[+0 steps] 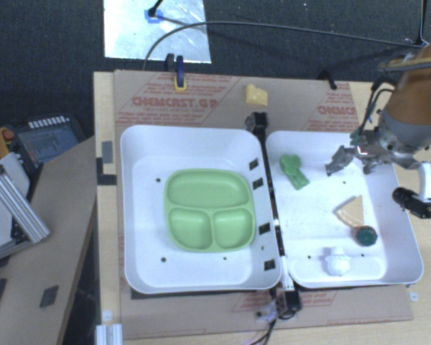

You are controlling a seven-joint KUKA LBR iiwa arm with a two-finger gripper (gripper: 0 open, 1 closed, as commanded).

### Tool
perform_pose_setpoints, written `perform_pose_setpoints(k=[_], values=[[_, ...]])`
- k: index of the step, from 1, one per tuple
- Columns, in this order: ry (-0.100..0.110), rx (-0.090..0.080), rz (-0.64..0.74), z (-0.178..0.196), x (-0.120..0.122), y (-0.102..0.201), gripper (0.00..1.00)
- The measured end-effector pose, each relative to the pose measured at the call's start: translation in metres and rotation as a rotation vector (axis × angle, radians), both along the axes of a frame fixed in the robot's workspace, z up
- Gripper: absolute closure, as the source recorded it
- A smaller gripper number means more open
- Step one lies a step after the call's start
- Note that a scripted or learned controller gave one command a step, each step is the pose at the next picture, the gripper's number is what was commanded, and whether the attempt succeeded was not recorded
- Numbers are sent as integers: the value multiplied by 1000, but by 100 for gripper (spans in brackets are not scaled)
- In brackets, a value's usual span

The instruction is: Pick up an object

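Green toy (294,170) lies in the right bin (402,264), near its upper-left corner, its long axis running from upper left to lower right. My end effector (343,159) hangs over the same bin just to the toy's right, nothing between its fingers; whether they are spread or closed I cannot tell from this slant. I judge the next move to be a short shift leftward, then down. The wedge (350,211) and white piece (337,261) lie farther off.

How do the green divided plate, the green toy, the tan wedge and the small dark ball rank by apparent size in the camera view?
1. Green divided plate
2. Tan wedge and green toy: look about alike, so unranked
3. Small dark ball
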State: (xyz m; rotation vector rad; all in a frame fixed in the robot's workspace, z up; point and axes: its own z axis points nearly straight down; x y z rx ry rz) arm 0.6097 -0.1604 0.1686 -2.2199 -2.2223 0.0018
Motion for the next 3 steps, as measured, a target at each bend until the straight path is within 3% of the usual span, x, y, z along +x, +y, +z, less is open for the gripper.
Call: perform_pose_setpoints(k=[2,3], values=[[0,1,0,-86,5,-7,0],[-6,-1,0,-73,6,-7,100]])
